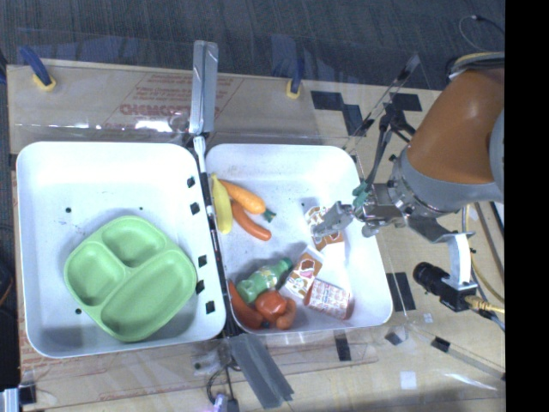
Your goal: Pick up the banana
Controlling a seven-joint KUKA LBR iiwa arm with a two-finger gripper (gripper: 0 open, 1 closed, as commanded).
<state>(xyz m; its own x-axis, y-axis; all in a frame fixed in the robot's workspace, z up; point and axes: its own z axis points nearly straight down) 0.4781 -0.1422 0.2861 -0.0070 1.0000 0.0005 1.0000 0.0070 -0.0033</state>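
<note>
Reaching into the right bin (364, 303) from its right side, the gripper (328, 221) hangs over the bin's middle right, well apart from the banana (221, 204). Finger state cannot be determined at this resolution; nothing is visibly held. The banana lies against the bin's left wall, just beside an orange carrot (243, 196). Current step, as judged: approach, grasp not begun. Next move requires travel leftward across the bin, then a descent clear of wall and carrot.
</note>
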